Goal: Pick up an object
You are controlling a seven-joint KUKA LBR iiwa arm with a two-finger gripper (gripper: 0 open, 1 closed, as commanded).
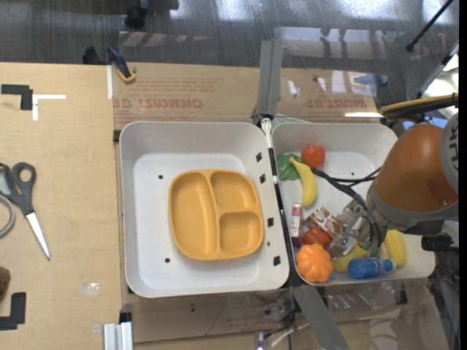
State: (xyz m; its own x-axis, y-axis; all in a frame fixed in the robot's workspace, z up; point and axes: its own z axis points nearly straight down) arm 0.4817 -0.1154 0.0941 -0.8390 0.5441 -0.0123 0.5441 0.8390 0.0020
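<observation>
Bins (pixel 139 217): two; yellow tray (pixel 216 214): one.

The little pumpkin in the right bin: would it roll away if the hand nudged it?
Probably. The pumpkin looks round and smooth, so it may roll or slip. Toys crowd it on the right, and the bin wall sits close on its left, so it likely wouldn't go far.

1 fixed camera is mounted above the bench (pixel 58 195) and looks down at a slant. The frame takes in both white bins, the left bin (pixel 139 217) and the right bin (pixel 350 141), side by side, from moderate height. The far floor lies along the top edge; the near bench edge lies along the bottom. The arm (pixel 419 173) enters from the right side of the frame.
</observation>
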